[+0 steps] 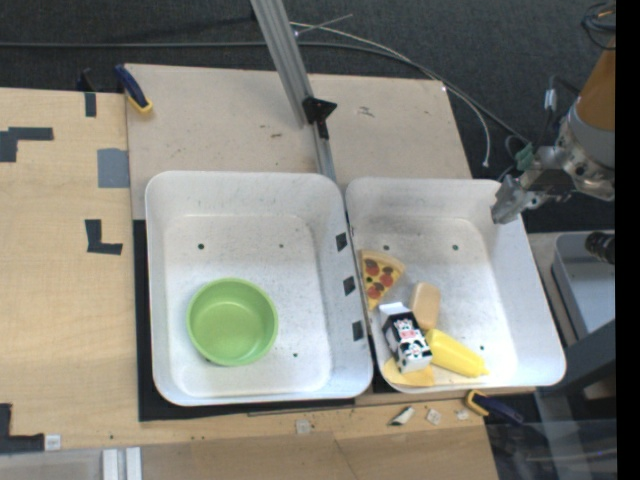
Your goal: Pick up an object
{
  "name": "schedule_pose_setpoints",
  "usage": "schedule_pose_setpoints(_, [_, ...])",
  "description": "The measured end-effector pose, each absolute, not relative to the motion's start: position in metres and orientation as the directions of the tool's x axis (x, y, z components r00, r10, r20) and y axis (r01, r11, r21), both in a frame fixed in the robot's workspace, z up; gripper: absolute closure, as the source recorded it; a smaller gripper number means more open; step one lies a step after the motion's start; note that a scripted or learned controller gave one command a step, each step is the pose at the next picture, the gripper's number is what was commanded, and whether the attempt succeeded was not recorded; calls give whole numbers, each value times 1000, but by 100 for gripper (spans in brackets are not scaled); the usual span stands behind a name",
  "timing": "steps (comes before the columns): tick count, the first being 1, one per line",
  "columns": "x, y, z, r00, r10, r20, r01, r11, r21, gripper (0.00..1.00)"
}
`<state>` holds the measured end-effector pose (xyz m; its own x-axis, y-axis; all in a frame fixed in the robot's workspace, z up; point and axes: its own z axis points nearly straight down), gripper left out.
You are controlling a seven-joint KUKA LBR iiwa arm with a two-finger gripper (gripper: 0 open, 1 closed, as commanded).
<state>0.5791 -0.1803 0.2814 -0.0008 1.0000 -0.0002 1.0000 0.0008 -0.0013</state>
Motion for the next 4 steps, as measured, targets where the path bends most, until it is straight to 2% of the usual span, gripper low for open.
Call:
schedule_pose_setpoints(1, [579, -180, 281, -1, 1000, 0, 1000, 1, -1, 0])
schedule_pose_setpoints(3, [578, -193, 152, 0, 1000, 0, 1000, 0, -11, 0])
schedule_pose_setpoints(4, [572, -197, 104, 0, 1000, 0, 1000, 0, -8, 0])
